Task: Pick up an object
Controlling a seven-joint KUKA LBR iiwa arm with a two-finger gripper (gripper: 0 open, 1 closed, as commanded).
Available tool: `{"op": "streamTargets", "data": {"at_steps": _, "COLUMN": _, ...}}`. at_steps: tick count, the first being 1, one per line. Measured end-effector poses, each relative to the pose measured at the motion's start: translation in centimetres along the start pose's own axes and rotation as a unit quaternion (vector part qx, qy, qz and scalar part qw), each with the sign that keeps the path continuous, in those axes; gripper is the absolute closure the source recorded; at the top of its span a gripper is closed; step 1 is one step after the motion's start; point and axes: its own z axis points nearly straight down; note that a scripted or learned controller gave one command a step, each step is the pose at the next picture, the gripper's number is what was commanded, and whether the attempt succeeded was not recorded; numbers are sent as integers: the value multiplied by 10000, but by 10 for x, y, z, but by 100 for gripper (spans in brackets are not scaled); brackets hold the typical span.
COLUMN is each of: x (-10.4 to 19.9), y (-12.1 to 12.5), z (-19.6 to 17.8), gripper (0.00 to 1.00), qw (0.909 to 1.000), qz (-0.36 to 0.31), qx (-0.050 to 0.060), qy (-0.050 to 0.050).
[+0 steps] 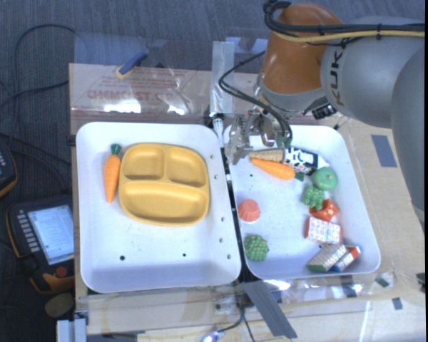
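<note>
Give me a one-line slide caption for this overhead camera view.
KUKA gripper hovers at right bin back edge near a carrot; left bin holds yellow tray.

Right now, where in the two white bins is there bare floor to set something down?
Left bin: a bare strip along the near wall, below the yellow divided plastic tray. Right bin: an open patch bordered by the orange toy carrot, the pink round piece, the green knobbly ball and the red-and-white box. Its right side is crowded.

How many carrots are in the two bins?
2. One carrot lies in the left bin, beside the yellow tray. The other carrot lies in the right bin, just below the gripper. The arm may hide more.
</note>
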Motion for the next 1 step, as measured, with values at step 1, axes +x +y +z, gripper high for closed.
{"op": "streamTargets", "data": {"at_steps": 1, "x": -15, "y": -3, "z": -83, "gripper": 100, "qw": 9952, "qz": 976, "qx": 8, "qy": -1}}
